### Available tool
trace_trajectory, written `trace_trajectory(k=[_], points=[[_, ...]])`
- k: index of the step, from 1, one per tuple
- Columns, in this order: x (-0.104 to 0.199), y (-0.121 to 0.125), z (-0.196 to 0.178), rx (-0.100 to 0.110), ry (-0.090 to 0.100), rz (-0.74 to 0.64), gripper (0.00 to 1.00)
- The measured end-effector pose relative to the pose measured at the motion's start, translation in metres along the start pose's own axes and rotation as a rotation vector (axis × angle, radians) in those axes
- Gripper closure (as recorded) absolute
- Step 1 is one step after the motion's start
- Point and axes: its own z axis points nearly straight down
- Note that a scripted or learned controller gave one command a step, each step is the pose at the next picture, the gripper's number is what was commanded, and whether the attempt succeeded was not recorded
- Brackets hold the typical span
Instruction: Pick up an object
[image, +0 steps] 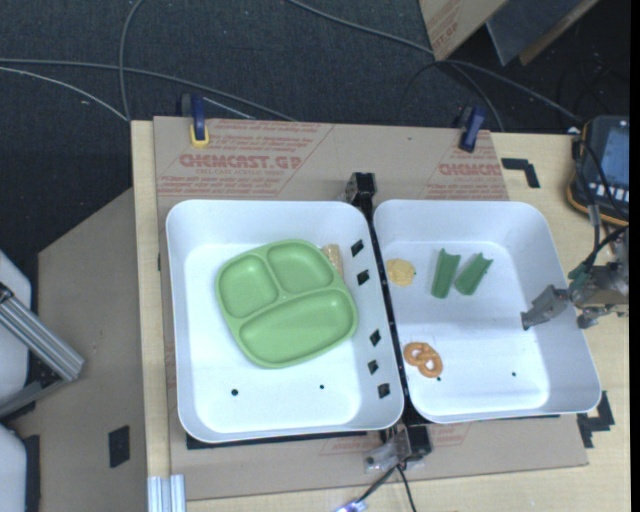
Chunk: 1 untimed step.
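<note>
The right bin (520, 395) holds two green pieces (460, 273) lying side by side near its back. A small yellow round piece (400, 272) lies at their left, and an orange pretzel (423, 358) sits near the bin's front left. My gripper (534, 313) reaches in over the right bin's right rim, low and pointing left. It is to the right of the green pieces and apart from every object. Nothing shows between its tips.
The left bin (200, 400) carries a green divided plate (288, 303) with a small tan piece (331, 259) at its back right edge. A black divider (368, 300) runs between the bins. Cables and a dark device (605, 165) sit at the far right.
</note>
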Motion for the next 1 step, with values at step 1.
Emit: trace_trajectory(k=[1], points=[[0.0011,0.0030,-0.0073,-0.014,-0.004,-0.005,0.00]])
